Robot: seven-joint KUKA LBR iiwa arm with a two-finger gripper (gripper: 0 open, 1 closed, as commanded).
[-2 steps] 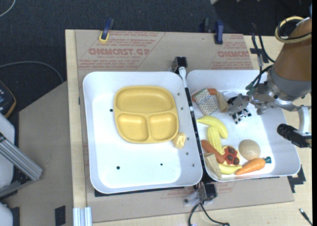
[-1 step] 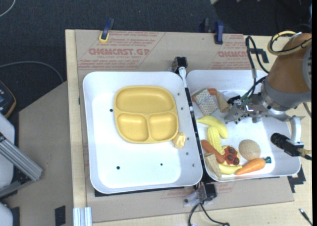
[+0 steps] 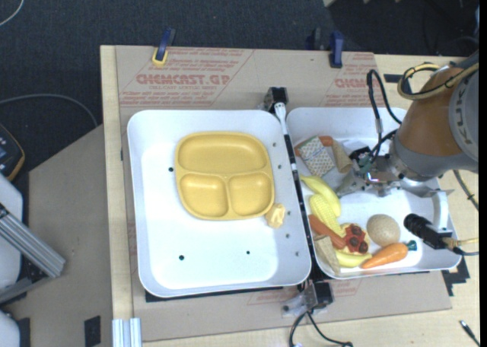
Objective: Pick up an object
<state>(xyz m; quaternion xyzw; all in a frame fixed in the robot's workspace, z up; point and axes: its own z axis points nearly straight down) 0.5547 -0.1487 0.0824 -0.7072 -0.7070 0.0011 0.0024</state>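
- The gripper [image 3: 358, 178] is down low in the right bin [image 3: 434, 260], near its middle. Honestly can't tell from this angle how it's set or whether it has anything; the wrist covers most of it.
- Pickable stuff is all in that right bin: a corn cob [image 3: 323, 197] just left of the gripper, a patterned block [image 3: 317, 157] up by the back, a beige egg-ish ball [image 3: 383, 229], a carrot [image 3: 386, 254] along the front wall, plus a banana [image 3: 346, 258] and some red bits in a pile.
- The left bin [image 3: 152, 208] has a yellow divided tray [image 3: 225, 174] and a small pale piece [image 3: 275, 216] beside it.
- My take: go for the corn, since it's closest, but come straight down and centred, since it sits tight against the bin wall.
- The front pile is crowded, so a grab there could nudge neighbours or pinch two things.
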